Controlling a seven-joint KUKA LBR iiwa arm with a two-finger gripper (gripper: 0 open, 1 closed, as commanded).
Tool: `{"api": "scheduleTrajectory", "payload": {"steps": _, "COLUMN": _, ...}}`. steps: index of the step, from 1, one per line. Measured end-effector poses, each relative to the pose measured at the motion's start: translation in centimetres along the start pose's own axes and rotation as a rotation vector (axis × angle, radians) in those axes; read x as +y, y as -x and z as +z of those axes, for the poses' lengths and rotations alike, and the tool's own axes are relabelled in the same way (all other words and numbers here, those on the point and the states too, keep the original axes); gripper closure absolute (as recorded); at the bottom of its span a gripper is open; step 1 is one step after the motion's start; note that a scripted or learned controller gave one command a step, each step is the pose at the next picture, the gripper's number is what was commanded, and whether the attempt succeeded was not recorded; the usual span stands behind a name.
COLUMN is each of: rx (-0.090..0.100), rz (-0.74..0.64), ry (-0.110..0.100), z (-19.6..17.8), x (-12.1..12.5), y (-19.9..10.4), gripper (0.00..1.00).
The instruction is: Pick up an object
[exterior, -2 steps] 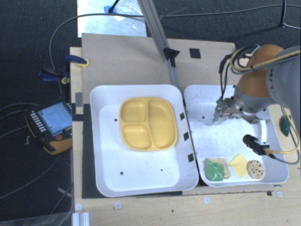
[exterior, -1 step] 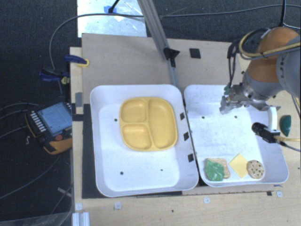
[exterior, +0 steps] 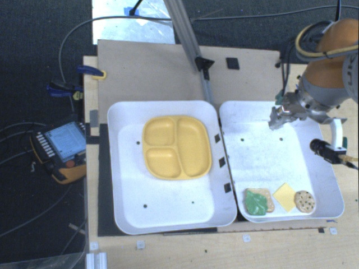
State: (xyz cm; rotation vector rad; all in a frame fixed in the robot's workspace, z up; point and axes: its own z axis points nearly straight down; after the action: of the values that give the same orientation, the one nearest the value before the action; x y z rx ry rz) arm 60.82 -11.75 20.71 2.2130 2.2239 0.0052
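A green-topped toast piece (exterior: 257,201), a yellow cheese slice (exterior: 284,196) and a round speckled cookie (exterior: 304,202) lie in a row at the near edge of the right bin (exterior: 263,150). My gripper (exterior: 279,118) hangs over the far right part of that bin, well away from the three food pieces. Nothing shows between its fingers.
A yellow divided plate (exterior: 176,147) sits in the left bin (exterior: 168,206). A slanted metal pole (exterior: 188,32) crosses the back of the bench. Blue clamps (exterior: 90,72) and a handheld pendant (exterior: 61,147) lie off the bench's left side.
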Motion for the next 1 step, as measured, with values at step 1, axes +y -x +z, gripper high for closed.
{"api": "scheduleTrajectory", "payload": {"steps": 1, "rx": 0.000, "rz": -0.001, "ry": -0.001, "z": -5.25, "x": -0.23, "y": -0.98, "gripper": 1.00}}
